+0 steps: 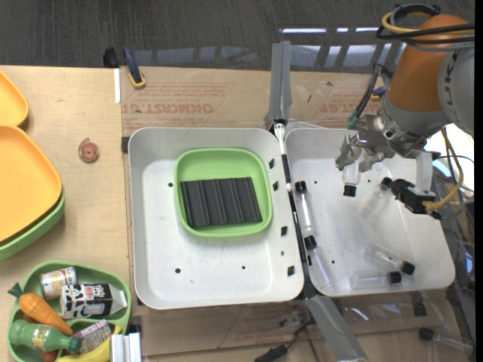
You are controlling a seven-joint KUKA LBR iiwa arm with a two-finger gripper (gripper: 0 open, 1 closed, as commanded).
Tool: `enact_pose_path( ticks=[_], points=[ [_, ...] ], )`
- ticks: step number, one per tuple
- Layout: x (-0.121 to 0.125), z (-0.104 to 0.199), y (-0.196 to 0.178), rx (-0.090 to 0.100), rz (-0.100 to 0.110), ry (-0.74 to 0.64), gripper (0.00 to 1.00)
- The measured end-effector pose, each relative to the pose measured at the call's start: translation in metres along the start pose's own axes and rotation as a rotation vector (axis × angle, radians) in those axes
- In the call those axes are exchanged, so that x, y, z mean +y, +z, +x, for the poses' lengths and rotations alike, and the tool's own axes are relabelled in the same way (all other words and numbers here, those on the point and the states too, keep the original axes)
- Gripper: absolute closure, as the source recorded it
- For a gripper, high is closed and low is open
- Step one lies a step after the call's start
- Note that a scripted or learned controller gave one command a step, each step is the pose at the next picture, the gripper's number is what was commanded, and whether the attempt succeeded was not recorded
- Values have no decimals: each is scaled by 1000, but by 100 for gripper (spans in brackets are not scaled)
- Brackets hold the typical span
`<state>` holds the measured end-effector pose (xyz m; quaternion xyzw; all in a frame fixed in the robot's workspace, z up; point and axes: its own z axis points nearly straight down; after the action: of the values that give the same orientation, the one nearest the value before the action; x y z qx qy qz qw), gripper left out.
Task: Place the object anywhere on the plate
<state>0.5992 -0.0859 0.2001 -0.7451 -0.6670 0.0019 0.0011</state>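
You had the dark ribbed slab [220, 202] lying flat on the green plate [223, 157], so the placing step looked finished. Well right of the plate, the gripper [368, 178] hung over the right-hand bin [355, 240]. You could not tell whether it was released or clenched, and the next move likely called only for lifting clear.

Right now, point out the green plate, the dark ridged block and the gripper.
green plate [223, 159]: camera view, on its bare far rim.
dark ridged block [222, 201]: camera view, centre of its top.
gripper [349, 181]: camera view, between its fingertips.
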Motion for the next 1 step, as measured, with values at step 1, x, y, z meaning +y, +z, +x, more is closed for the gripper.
enact_pose_path(
  ticks=[1],
  points=[
    [-35,42,11,0,3,-117,100]
  ],
)
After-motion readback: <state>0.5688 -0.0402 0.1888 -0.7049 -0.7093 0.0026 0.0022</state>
